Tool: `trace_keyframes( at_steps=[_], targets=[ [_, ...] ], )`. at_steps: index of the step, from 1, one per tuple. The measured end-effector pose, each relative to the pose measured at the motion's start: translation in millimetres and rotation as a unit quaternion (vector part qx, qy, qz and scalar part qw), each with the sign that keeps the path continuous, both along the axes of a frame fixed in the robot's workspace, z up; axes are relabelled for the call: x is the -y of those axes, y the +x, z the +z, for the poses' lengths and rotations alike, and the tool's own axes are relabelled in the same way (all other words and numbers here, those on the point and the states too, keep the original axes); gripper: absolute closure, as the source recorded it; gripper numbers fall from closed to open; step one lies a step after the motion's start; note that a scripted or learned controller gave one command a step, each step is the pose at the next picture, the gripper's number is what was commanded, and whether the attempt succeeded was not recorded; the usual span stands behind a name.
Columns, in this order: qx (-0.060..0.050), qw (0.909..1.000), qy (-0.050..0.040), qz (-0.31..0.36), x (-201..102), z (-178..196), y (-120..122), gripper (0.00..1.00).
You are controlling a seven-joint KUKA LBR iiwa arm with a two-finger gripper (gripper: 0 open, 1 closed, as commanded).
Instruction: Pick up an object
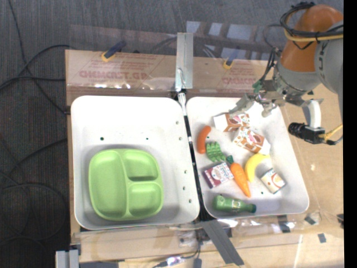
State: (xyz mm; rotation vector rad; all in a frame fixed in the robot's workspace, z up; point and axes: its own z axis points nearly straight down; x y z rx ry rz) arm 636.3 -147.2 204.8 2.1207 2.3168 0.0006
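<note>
My gripper [256, 105] hangs over the back of the right bin [295, 166], its fingers spread open with nothing between them. Just below and in front of it lie two white and orange cartons [244, 132]. Further forward in that bin are a yellow banana [255, 165], an orange carrot [241, 180], a purple carton [218, 175], a green toy [215, 151], an orange-red sausage shape [203, 139], a small white can [272, 181] and a green bottle [234, 204] lying on its side.
The left bin [111, 116] holds a green divided plate [126, 183] near its front. A metal post [184, 60] stands behind the wall between the bins. Cardboard [122, 71] lines the back of the bench. The grey and orange arm [307, 38] reaches in from the upper right.
</note>
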Motion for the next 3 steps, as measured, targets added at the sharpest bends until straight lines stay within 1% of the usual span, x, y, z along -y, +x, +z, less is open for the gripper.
trace_keyframes(
  at_steps=[1, 2, 3],
  targets=[
    [-0.001, 0.9998, 0.0003, 0.021, -114.9, 22.1, -71.0, 1.0],
    [-0.002, 0.9973, -0.0004, -0.073, -141.3, 56.9, -57.0, 1.0],
    [-0.003, 0.9877, -0.0006, -0.156, -171.9, 21.0, -114.7, 1.0]
  ],
)
